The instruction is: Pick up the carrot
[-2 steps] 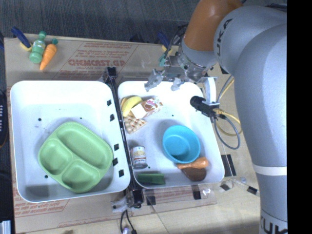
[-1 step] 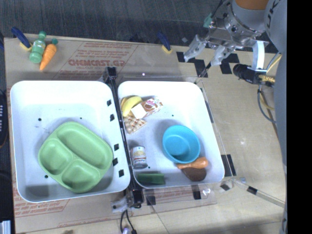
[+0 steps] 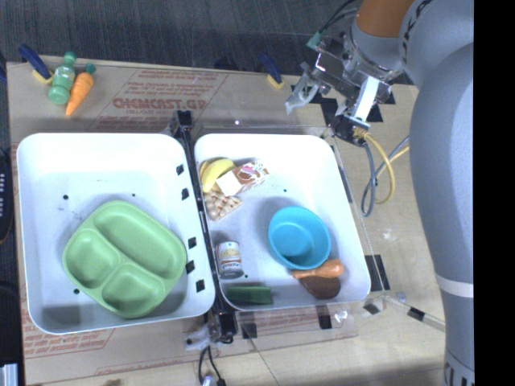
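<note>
Robot lab: bench-clamped bins (image 3: 32,215), arm (image 3: 438,71).

I see the carrot (image 3: 78,92) on the desk (image 3: 161,95) beyond the left bin (image 3: 32,215), beside a green bottle (image 3: 62,80). The gripper (image 3: 331,107) hangs above the right bin's (image 3: 338,191) far corner, fingers apart, holding nothing.

red "CHEMCAST GP" print, probably, on brown protective sheet (image 3: 161,95) over the worktop, smaller lines beneath too blurred, can (image 3: 229,259) label unreadable

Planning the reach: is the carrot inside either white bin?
No, the carrot lies on the bench beyond the left bin, beside a green bottle.
</note>
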`<control>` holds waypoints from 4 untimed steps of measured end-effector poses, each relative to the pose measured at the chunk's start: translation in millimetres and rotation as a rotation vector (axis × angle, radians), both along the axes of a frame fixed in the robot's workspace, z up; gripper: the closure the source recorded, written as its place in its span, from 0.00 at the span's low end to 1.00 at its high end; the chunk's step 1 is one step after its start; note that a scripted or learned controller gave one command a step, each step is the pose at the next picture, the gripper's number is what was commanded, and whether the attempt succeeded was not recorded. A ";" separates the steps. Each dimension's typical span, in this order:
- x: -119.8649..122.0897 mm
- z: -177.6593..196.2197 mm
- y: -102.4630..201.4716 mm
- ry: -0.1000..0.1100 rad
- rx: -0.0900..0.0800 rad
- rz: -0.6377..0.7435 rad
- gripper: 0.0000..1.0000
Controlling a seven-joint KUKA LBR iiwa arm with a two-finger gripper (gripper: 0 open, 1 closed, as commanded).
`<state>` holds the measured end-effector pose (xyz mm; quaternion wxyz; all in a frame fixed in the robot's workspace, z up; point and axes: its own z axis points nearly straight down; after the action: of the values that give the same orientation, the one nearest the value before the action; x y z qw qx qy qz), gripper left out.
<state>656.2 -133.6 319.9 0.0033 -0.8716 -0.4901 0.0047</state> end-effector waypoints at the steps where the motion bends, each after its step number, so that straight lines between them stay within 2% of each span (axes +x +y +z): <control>1: -10.1 33.2 89.7 -0.005 -0.005 -0.345 0.00; 2: -16.0 211.2 30.2 -0.016 -0.004 -0.389 0.00; 3: -24.0 22.3 57.5 0.014 -0.007 -0.504 0.00; 4: -11.3 133.2 42.8 -0.009 -0.003 -0.617 0.00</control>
<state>644.9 -90.7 453.0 0.0012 -0.9793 -0.2022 0.0002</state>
